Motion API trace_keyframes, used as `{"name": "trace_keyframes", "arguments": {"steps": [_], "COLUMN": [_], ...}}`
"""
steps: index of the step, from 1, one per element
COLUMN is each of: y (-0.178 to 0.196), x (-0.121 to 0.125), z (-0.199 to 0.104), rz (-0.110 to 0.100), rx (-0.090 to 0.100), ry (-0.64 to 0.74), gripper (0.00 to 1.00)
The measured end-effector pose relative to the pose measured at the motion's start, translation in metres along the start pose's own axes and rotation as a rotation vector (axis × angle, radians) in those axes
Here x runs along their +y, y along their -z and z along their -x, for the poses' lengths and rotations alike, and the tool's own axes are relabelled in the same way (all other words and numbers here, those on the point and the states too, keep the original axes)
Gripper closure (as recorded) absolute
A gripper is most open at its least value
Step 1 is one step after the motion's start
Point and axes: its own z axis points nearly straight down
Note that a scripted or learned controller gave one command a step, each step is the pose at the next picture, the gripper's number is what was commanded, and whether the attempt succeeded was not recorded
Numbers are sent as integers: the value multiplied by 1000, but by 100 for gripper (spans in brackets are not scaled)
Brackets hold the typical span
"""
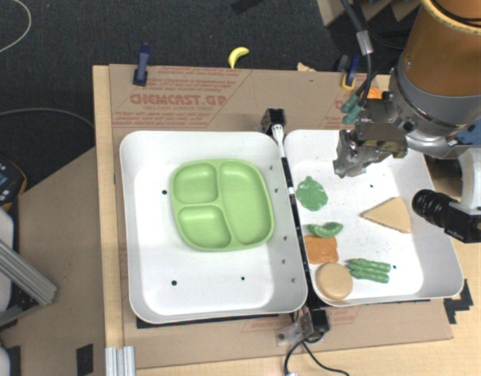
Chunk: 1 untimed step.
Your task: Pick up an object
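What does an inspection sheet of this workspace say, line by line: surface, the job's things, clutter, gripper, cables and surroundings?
Surface: brown board bearing left bin and right bin.
Job's things: in the right bin, green leaf piece, smaller green piece, orange block, round tan piece, green pods, tan wedge.
Clutter: green divided plate in the left bin.
Gripper: gripper above the right bin's far part, nothing seen held.
Cables: white cable on the floor, far left.
Surroundings: dark carpet; yellow banana-like item beyond the board.

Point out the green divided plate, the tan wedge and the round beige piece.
green divided plate [222, 204], camera view, centre divider.
tan wedge [389, 215], camera view, middle of its face.
round beige piece [334, 281], camera view, top centre.
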Motion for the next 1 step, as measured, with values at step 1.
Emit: {"name": "trace_keyframes", "arguments": {"steps": [1], "y": [-109], "x": [9], "z": [-50], "rz": [-9], "rx": [-1], "ry": [6], "gripper": [100]}}
